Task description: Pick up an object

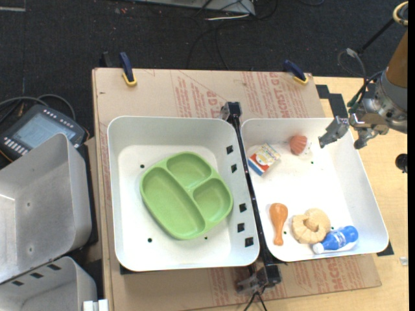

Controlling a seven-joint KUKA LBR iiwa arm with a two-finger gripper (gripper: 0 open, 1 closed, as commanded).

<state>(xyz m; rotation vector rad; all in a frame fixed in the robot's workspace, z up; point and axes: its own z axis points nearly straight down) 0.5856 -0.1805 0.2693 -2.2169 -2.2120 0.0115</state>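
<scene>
Camera view from above shows the gripper [343, 133] over the upper right corner of the right bin [363, 186]. Its 2 fingers stand apart, 1 dark finger [332, 133] toward the bin's middle and the other nearer the bin's right wall, and nothing is between them.

I judge that the nearest thing to pick is the small reddish ball [297, 144], which lies in the upper part of the right bin, near the fingers and to their left in the picture, a little lower. It is round, so it has no long axis, and the fingers may close on it from any side. Just beside it, further left, lies a small white packet [262, 159] with red and blue print, tilted.

Well apart from the fingers, along the near side of the same bin, are 3 more things: an orange drumstick toy [278, 222] with its long axis running up and down the picture, a tan bagel-shaped toy [310, 225], and a blue and white bottle [337, 239] touching the bagel toy. The left bin [123, 148] holds a green divided plate [187, 194].

The arm [397, 70] enters from the right, its wrist bent down toward the bin's corner. The next move probably needs a short shift to the left and then a descent.
</scene>
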